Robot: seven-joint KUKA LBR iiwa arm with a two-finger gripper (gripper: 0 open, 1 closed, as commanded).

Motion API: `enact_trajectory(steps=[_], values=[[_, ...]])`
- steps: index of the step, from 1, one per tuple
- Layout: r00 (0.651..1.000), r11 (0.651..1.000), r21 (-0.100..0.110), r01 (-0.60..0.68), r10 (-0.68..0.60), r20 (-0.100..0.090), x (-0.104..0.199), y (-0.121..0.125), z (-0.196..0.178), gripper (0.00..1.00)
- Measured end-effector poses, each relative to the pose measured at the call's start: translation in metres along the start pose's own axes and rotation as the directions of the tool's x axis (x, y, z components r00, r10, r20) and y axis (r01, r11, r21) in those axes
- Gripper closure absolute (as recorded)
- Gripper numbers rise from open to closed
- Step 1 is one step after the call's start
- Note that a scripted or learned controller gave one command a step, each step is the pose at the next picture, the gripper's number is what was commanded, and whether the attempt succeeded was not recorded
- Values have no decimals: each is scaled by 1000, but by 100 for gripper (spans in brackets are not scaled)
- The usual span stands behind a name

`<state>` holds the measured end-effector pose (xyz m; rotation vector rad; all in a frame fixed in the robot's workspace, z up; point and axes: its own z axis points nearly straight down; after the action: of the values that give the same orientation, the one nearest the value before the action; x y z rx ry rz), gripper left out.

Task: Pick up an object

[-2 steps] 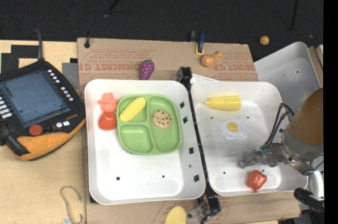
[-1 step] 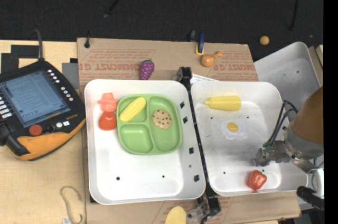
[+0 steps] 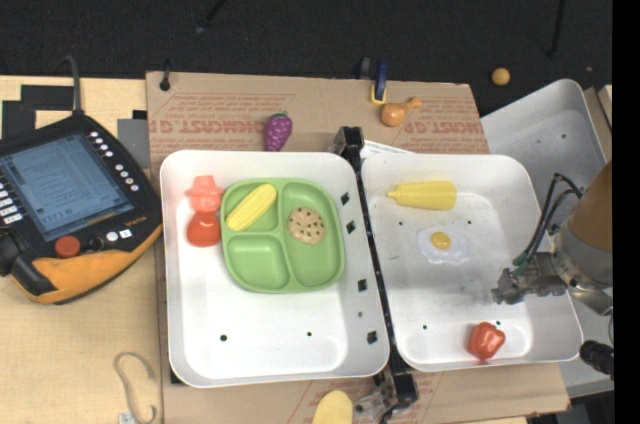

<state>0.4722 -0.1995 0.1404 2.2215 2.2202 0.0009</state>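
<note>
In the right bin (image 3: 530, 174) lie a yellow squeeze-bottle-shaped toy (image 3: 424, 195) at the back, a fried egg (image 3: 441, 243) in the middle and a red pepper (image 3: 486, 340) near the front edge. My gripper (image 3: 510, 290) hangs low over the right side of this bin, to the right of the egg and just behind the pepper, with nothing visibly in it. The left bin (image 3: 260, 347) holds a green divided plate (image 3: 270, 264) with a corn cob (image 3: 249, 205) and a cookie (image 3: 306, 226), and a red and pink toy (image 3: 204, 211) beside the plate.
A purple grape bunch (image 3: 278, 129) and an orange pear-shaped toy (image 3: 397, 111) lie on the cardboard behind the bins. A yellow toy (image 3: 333, 407) sits in front of them. A teach pendant (image 3: 70, 202) rests at the left.
</note>
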Motion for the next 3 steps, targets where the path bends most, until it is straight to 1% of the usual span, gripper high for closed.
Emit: enact_trajectory(steps=[2,3], values=[[1000,1000,-2,1,-1,1,1,5,-90,100],[1000,1000,1,4,-4,-2,48,34,-93,100]])
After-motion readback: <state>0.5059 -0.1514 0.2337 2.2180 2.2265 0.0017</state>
